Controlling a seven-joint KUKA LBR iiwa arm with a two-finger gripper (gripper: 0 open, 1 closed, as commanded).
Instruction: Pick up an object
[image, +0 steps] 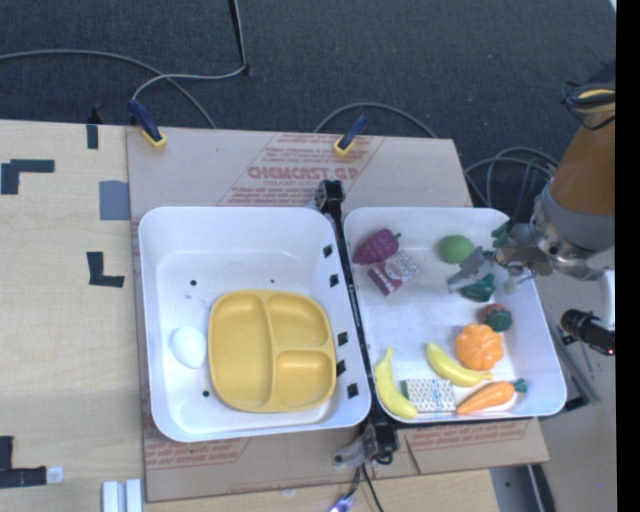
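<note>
Right bin with toy foods: the claw, fingers spread apart and holding nothing, hovers just above a dark green piece, between the green lime and the orange pumpkin.

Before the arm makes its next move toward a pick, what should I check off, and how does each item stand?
1. Gripper over the right bin: ok.
2. Something between its fingers: cannot tell; a dark teal item lies just under it.
3. Green ball free of neighbours: ok.
4. Orange pumpkin free of neighbours: not ok, it touches the banana.
5. Left bin contents, yellow tray and white egg, away from the arm: ok.
</note>
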